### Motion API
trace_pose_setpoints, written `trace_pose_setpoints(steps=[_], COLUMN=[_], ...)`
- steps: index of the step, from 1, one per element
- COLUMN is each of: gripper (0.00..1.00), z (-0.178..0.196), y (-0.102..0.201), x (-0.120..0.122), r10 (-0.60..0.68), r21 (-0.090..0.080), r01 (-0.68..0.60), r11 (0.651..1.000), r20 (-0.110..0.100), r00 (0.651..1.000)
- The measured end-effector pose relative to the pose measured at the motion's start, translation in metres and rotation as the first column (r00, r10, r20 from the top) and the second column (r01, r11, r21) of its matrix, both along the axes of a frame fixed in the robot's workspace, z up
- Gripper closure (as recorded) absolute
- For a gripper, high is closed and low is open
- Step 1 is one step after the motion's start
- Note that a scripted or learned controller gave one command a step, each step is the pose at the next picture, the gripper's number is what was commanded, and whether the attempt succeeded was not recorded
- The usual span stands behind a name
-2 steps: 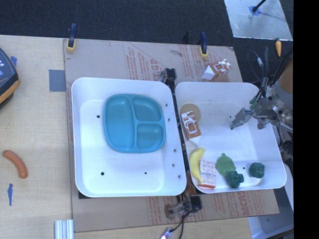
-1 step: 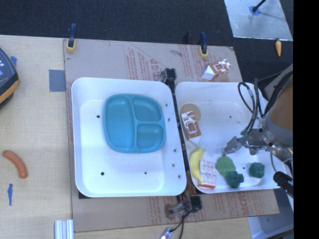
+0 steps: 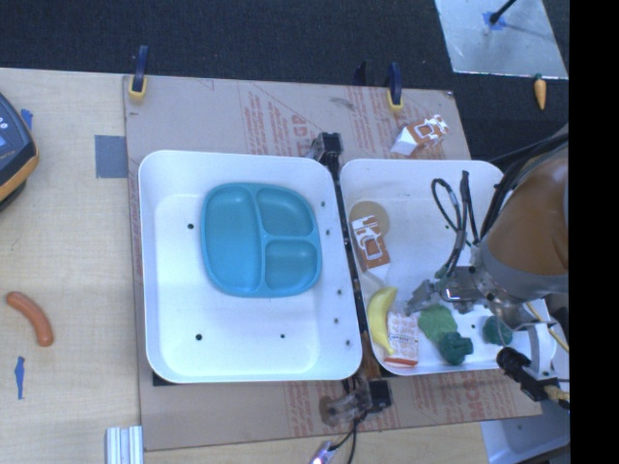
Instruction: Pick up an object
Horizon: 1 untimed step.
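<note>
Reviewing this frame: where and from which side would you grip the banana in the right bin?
Grip the banana across its narrow middle, coming straight down. It lies flat, running lengthwise beside the right bin's left wall, with a packet touching its lower end, so fingers likely fit best across its upper half.

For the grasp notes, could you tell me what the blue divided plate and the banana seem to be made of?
The blue divided plate looks like moulded plastic with a matte finish: uniform colour, soft rounded compartment ridges, no glare. The banana is probably a plastic or rubber toy, given its even yellow and smooth skin, though the view leaves that open.
</note>
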<state>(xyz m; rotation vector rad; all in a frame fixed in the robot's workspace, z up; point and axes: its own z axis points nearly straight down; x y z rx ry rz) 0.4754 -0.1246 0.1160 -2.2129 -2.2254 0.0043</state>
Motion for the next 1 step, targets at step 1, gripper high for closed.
trace_pose_setpoints(steps=[1], gripper=[0.0], z=[0.0812], y=[-0.0754], x=[0.0168], r10=[-0.003], r21=[-0.002], r01=[0.003], r11=[1.0], r20=[0.003], r00=[1.0])
